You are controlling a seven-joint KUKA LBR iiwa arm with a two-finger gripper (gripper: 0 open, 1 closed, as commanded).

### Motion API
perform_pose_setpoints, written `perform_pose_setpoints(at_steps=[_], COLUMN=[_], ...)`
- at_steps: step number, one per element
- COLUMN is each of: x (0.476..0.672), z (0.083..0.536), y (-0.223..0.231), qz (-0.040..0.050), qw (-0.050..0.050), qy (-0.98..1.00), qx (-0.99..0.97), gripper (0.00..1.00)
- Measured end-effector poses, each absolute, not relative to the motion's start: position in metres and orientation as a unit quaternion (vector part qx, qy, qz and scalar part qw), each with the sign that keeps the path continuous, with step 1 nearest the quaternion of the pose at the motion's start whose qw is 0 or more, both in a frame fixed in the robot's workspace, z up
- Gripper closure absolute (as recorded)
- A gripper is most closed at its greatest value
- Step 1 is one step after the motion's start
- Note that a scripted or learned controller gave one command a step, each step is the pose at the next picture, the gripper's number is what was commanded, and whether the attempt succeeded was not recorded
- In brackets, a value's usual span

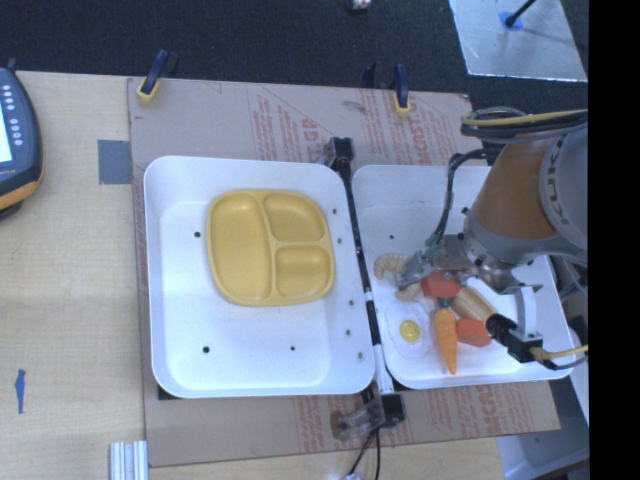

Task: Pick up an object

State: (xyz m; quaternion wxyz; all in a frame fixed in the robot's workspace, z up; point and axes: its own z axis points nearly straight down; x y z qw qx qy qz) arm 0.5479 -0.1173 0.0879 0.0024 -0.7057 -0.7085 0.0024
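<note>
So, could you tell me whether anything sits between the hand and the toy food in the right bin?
Nothing visible does. The hand is down in the right bin, right at the cluster: the red piece, the carrot and the fried egg lie just beside and below it.

Setting: robotics lab or test cell, not a home or shop.
Work surface: pale wood tabletop (pixel 70 298) overlaid with a printed cardboard sheet (pixel 300 118), fixed at the far edge by spring clamps (pixel 152 76).
Fixtures: two shallow white bins (pixel 170 368) set side by side, joined by a black bracket (pixel 341 151).
Equipment: industrial arm (pixel 525 193) with an orange band; a control pendant (pixel 15 133) at the left edge; loose cabling (pixel 365 458) at the near edge.
Contents: toy food (pixel 445 338) and a yellow divided tray (pixel 270 246), typical test props.
Floor: dark carpet (pixel 250 18) beyond the tabletop.
</note>
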Motion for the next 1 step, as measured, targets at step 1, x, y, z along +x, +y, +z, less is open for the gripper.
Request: perform_pose_setpoints(at_steps=[1], x=[0.5489], z=[0.1036], y=[-0.1187], qz=[0.0014], qw=[0.000], qy=[-0.709], qx=[-0.706], gripper=[1.00])
